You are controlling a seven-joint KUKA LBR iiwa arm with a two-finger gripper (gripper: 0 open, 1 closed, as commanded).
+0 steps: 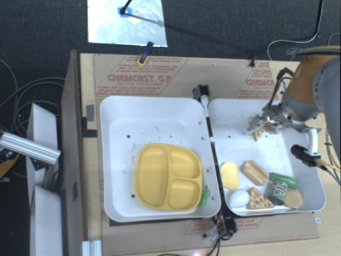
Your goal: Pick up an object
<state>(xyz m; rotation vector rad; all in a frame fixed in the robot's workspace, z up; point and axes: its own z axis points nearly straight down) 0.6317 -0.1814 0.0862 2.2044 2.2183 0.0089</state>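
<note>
A grey robot arm with an orange band reaches in from the right over two shallow white bins set side by side on a cardboard-covered bench. The left bin holds a yellow divided plate. The right bin holds toy food crowded along its near edge: a pale yellow piece, a hot dog bun, a white egg, a pizza slice, a green can and a tan cookie. The gripper sits low at the far middle of the right bin, with a small tan object just under its tips; whether the fingers are open or closed cannot be told. The likely trouble: that piece is small and flat, so the fingers could close beside it, nudge it away, or scrape the bin floor and lift with nothing held.
</note>
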